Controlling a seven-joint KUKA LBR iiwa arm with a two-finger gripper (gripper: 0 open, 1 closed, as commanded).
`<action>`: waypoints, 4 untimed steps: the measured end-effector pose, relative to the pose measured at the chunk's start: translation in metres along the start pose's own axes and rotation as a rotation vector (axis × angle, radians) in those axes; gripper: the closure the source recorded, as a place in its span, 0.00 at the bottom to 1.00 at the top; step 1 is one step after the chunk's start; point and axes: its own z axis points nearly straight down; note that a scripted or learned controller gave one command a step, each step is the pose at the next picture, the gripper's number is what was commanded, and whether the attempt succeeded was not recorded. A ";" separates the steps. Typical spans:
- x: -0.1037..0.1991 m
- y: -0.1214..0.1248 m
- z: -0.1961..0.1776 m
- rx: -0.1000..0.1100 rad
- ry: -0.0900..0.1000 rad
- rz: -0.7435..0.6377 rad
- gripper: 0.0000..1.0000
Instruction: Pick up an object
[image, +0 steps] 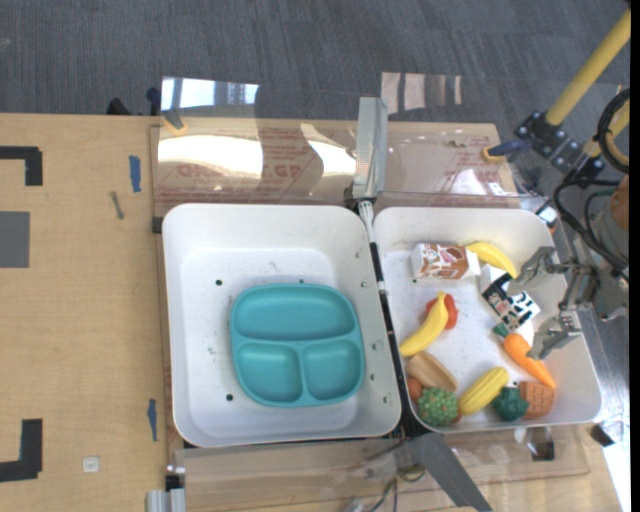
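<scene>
The right bin (590, 385) holds several toy foods. Among them are a brown-and-white carton (443, 261), a banana (492, 256), a second banana (430, 327) lying against a red piece (449, 310), a black-and-white packet (508, 302), a carrot (528, 360), a corn cob (483, 390) and a broccoli (438, 405). My gripper (546, 302) reaches in over the bin's right side and is open. One finger (538, 266) is toward the back and the other (556, 338) is near the carrot's top. The packet lies just left of the fingertips, and nothing sits between them.
The left bin (190, 240) holds a teal divided plate (296, 342). A metal divider post (368, 160) stands at the back between the bins. In the right bin's front corner are a brown bread piece (432, 371), a green piece (510, 403) and an orange piece (538, 398). Cables and a yellow pole (590, 70) are at the upper right.
</scene>
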 end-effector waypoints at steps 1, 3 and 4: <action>-0.019 0.042 0.126 -0.006 0.013 -0.113 0.00; -0.118 0.048 0.171 -0.001 0.002 0.003 0.00; -0.102 0.048 0.172 -0.002 -0.006 0.091 0.00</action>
